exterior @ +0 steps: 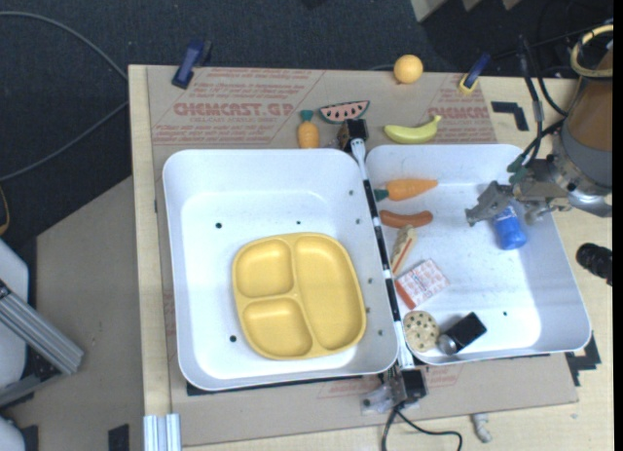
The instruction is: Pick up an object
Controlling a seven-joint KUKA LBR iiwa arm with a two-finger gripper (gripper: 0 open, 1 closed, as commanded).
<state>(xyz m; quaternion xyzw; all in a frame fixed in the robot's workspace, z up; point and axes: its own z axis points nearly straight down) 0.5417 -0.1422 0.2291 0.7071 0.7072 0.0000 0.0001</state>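
Hovering gripper (492, 207) low in right bin (574, 293), touching blue cup (510, 233), probably lining up a grasp; jaw state impossible to tell.

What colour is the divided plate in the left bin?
Yellow: the divided plate, in the camera view.

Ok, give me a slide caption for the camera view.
Pincer poised over blue object in right bin; yellow divided plate sits in left bin.

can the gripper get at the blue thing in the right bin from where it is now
Probably yes. The gripper sits right over the blue object in the right bin, and nothing lies beside it; the carrot and sausage lie well off.
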